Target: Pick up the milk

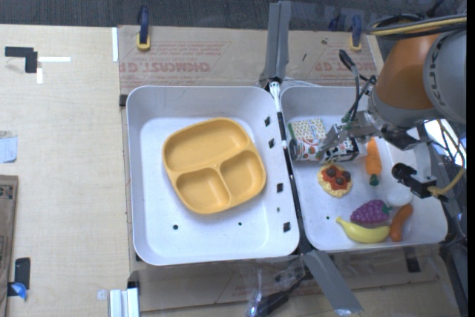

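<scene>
Lying nearest the lower edge of the frame, in the right bin (438,234), are a yellow banana (364,231), a bunch of purple grapes (370,212) resting on it, and an orange carrot (401,221) just beside both. A little farther up sits a small tart (335,180) topped with red fruit. To its right a second carrot (373,160) stands nearly upright in the picture.

Farther up again, at the left side of the right bin, the milk (306,139) carton lies tipped on its side, its patterned face upward, close to the wall between the two bins. The gripper (343,143) is low over the bin just right of the milk, with a black-and-white object at its tip. Whether the fingers are apart or together I cannot tell, and the milk is not seen between them.

In the left bin (141,182), at mid-frame, a yellow divided plate (214,164) lies flat with its three compartments up.

Beyond, at the upper right, the grey arm (445,78) with its orange band (404,74) reaches in. The pale worktop (59,130) runs off to the left.
</scene>
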Controlling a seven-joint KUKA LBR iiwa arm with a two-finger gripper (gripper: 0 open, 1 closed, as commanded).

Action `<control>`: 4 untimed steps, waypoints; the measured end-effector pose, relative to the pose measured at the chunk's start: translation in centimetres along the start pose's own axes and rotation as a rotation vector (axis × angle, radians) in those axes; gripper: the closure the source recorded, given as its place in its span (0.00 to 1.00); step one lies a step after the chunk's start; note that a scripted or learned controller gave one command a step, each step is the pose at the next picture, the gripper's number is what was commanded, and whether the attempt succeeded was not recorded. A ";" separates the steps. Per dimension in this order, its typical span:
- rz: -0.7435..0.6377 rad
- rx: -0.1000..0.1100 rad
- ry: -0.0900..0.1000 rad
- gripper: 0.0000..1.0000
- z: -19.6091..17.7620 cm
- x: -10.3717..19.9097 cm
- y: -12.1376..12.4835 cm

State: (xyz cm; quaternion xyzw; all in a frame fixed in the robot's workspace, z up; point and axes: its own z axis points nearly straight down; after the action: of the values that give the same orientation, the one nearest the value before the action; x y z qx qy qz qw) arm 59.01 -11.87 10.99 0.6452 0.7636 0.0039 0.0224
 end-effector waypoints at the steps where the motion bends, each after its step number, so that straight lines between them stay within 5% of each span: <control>1: 0.003 -0.012 -0.008 1.00 -1.5 -0.3 0.4; 2: 0.000 -0.007 -0.003 0.00 -1.2 -0.1 0.3; 3: -0.030 -0.003 0.004 0.00 -0.1 0.3 -0.1; 4: -0.026 -0.015 -0.008 1.00 -1.6 -0.3 0.2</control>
State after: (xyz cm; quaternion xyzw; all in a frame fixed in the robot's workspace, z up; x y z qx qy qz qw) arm 59.18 -12.12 12.56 0.6352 0.7717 0.0068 0.0301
